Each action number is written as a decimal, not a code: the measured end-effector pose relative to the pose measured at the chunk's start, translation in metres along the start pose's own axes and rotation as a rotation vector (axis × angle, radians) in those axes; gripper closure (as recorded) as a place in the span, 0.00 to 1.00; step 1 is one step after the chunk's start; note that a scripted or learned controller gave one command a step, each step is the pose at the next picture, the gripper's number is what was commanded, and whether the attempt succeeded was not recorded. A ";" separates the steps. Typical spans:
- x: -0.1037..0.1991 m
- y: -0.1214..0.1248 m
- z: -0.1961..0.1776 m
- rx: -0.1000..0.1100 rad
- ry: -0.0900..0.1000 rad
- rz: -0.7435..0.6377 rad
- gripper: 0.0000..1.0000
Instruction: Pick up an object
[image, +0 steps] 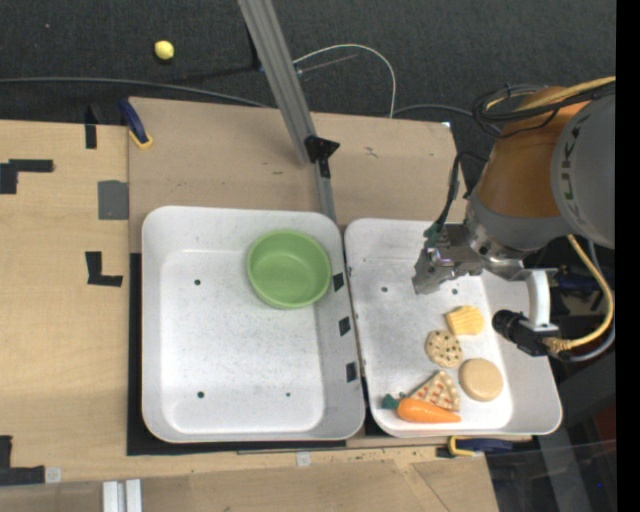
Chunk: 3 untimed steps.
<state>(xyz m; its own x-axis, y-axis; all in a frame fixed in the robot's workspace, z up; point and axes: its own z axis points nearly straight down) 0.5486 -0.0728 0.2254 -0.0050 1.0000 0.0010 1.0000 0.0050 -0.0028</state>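
Note:
My gripper (437, 272) hangs over the right bin (385, 300), near its upper middle, pointing down. Nothing shows between its fingers. Just below and to its right lies a yellow cheese wedge (464, 320). Further toward the front sit a round dotted cracker (442, 347), a tan bun (481, 380), a pizza slice (438, 390) and an orange carrot (424, 409). A green bowl (288, 267) rests in the left bin (200, 350), at its upper right.
A grey metal pole (285, 85) slants down from the top to the gap between the bins. Cables (585, 330) and a black fitting hang off the arm at the right bin's right edge. A small yellow ball (164, 49) lies on the dark floor beyond the bench.

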 end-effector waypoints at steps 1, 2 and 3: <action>0.055 0.000 0.011 0.000 0.001 -0.002 1.00; 0.108 0.009 0.009 -0.001 0.000 -0.003 1.00; 0.156 0.004 0.014 0.001 0.000 -0.001 1.00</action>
